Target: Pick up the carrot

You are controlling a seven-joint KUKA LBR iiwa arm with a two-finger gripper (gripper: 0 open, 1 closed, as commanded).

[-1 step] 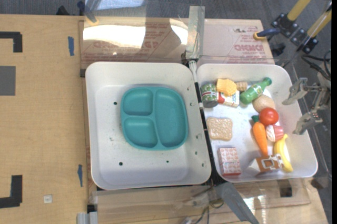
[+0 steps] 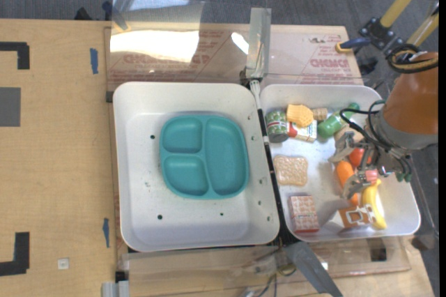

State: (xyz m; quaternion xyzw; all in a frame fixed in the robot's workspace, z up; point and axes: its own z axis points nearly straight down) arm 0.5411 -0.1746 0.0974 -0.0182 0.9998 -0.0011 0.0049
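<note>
Down at the jaws, low in the right bin (image 2: 411,222), the gripper (image 2: 353,164) is seen pressed in among the clutter, its metal parts crossing an orange shape that is taken to be the carrot (image 2: 343,172). How the jaws stand cannot be told; dark cabling and the arm's own body overlap them. No grasp can be claimed.

Just beside the jaws, below, a yellow banana (image 2: 374,206) is lying, with a small orange-and-white piece (image 2: 354,217) touching it. Either could be nudged or pinched by mistake, being so close. Above the jaws a green piece (image 2: 330,125) and a red-and-white packet (image 2: 304,132) are crowded in too. Further out, a waffle (image 2: 290,169) and a pink block (image 2: 303,212) sit apart.

The carrot looks short, smooth and tapered; a slip out of a closing pinch is judged the likeliest failure.
</note>
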